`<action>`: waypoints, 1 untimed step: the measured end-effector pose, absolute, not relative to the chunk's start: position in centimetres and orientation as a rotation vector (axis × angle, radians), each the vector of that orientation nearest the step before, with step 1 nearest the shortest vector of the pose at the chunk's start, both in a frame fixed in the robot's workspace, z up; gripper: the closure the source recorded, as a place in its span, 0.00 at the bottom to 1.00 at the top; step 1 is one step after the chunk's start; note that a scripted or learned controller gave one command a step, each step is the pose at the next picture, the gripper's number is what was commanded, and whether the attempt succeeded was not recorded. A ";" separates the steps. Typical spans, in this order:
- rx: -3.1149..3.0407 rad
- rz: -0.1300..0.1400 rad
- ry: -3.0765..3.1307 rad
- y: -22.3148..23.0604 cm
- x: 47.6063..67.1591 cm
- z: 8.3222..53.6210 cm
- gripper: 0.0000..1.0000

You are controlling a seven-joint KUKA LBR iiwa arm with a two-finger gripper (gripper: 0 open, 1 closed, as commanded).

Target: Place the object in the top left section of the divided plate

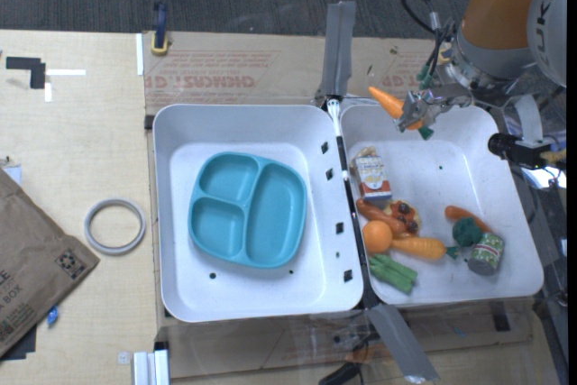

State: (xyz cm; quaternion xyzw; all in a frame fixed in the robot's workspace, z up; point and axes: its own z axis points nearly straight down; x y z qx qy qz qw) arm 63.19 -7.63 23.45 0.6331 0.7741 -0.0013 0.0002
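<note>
A blue divided plate [248,210] lies in the left bin [171,194], with two small sections on its left side and one large section on its right. My gripper [416,114] hangs over the far left corner of the right bin [505,194]. It is shut on the thick end of a small orange carrot [387,101], which sticks out to the left, lifted above the bin floor. The plate sits well to the left of the gripper and nearer the camera.
The right bin holds a small carton [371,176], an orange [377,236], another carrot [419,246], green beans [392,270], a can [485,253] and other toy food. A tape ring [114,224] and a cardboard box [32,266] lie left of the bins.
</note>
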 end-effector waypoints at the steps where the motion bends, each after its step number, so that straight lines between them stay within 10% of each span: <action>1: 2.077 -0.005 2.360 -4.6 57.4 19.0 1.00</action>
